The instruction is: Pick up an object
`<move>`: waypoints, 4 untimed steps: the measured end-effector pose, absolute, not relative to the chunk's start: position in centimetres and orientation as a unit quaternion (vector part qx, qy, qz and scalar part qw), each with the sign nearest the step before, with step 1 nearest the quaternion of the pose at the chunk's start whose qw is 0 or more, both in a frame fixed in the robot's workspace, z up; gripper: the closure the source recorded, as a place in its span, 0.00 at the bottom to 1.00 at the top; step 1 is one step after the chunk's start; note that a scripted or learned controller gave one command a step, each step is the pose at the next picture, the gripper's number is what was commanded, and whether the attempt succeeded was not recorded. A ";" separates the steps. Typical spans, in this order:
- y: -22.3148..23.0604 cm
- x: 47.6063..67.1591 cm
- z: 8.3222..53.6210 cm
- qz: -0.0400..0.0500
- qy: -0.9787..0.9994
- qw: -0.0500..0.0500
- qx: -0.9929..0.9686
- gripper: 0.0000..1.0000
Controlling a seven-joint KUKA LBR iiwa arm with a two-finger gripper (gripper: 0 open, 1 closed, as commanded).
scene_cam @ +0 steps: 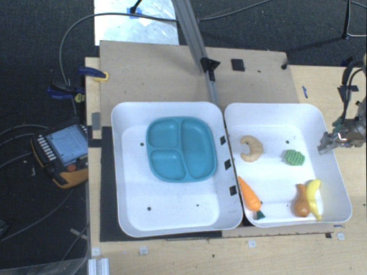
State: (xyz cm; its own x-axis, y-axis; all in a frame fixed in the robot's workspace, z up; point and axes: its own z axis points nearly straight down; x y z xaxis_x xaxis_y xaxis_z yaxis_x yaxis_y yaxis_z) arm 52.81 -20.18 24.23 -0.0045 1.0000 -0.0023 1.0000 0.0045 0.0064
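Observation:
The right bin [321,125] holds a tan croissant [251,147], a green leafy piece [295,157], an orange carrot [250,195] by the left wall, and at the front right a brown drumstick [301,200] beside a yellow banana [314,197]. My gripper [331,141] hangs at the right rim of this bin, right of the green piece and apart from every object. Nothing shows between its fingers.
The left bin [132,211] carries a blue divided plate [181,148]. A grey pole [192,30] slants over the bench's back. Cables, clamps [69,89] and a handheld controller [63,153] lie on the floor at the left.

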 end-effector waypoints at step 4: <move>1.7 51.1 24.6 0.001 0.711 -0.001 0.703 1.00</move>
